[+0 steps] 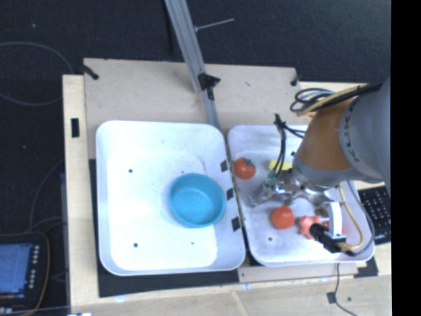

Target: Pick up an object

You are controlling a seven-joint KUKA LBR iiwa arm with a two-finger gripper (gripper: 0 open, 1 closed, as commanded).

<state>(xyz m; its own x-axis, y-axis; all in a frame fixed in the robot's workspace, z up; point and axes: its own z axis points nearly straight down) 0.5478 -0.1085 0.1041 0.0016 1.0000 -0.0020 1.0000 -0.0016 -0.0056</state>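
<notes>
My gripper is down inside the right bin, low over its floor near the bin's middle, with my wrist and the orange band above it reaching in from the right. I cannot tell from here whether it is open or closed, and nothing shows clearly inside it, so I don't count anything as held.

The nearest thing to pick is a red-orange ball, lying on the bin floor just beside the gripper, a little toward the near edge of the bin and slightly to the right in the view. A second red ball sits near the bin's left wall, up and to the left of the gripper, a bit farther off. Being round, neither has a long axis to line up with. A yellow piece peeks out close under my wrist, and a pink and red item lies beyond the nearer ball.

I judge the nearer ball the likelier target: a short shift toward the bin's near edge.

The left bin holds a blue bowl, well apart from me.
</notes>
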